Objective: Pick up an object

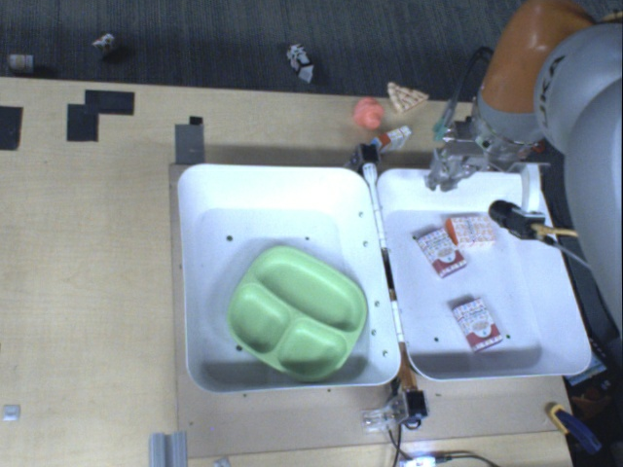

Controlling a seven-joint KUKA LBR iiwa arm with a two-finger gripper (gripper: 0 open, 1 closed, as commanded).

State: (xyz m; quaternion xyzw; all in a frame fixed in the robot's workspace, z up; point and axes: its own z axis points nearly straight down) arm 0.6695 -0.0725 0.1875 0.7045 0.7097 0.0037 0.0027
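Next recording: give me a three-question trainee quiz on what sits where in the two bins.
1. True or false: the green divided plate lies in the left bin.
2. How many small red-and-white packets lie in the right bin?
3. The end effector is above which part of the right bin: A) far edge, B) near edge, C) middle?

Key: 1 true; 2 three; 3 A.

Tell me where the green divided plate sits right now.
The green divided plate lies in the left bin, toward its front, across the divider from the small cartons.
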